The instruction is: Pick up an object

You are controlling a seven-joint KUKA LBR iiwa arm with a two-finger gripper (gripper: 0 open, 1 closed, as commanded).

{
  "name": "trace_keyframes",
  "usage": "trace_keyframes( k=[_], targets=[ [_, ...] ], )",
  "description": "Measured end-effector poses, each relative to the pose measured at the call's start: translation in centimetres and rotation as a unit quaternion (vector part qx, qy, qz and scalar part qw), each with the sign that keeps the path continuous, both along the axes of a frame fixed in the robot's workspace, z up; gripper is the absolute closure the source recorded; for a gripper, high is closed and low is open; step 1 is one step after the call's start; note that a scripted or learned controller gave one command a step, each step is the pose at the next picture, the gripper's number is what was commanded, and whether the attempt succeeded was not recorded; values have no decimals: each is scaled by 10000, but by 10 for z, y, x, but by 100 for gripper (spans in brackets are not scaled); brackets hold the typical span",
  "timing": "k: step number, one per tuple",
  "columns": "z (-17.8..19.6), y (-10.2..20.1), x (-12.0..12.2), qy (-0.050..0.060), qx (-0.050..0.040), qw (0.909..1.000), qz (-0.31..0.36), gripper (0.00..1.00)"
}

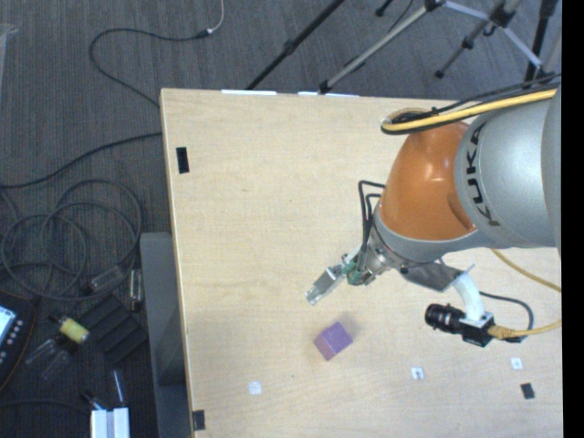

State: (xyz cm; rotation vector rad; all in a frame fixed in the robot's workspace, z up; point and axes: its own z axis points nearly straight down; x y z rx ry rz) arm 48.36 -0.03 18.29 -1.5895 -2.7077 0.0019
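Observation:
A small purple cube (333, 339) lies on the pale wooden bench top (255, 226), toward its near edge. My gripper (321, 287) hangs a short way up and to the left of the cube, apart from it, pointing down-left. Nothing shows in the gripper. The grey arm with its orange band (429, 190) reaches in from the right and covers the bench's right part.
A small black device (461, 321) on a yellow cable hangs below the wrist, right of the cube. Small black and white tags (181, 160) dot the bench. Left of the bench edge the floor holds cables and a dark box (155, 318); tripod legs stand beyond the far edge.

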Motion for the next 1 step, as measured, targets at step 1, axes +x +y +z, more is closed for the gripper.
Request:
trace_keyframes(
  k=[1],
  targets=[
    [0,0,0,0,0,10000,0,0]
  ],
)
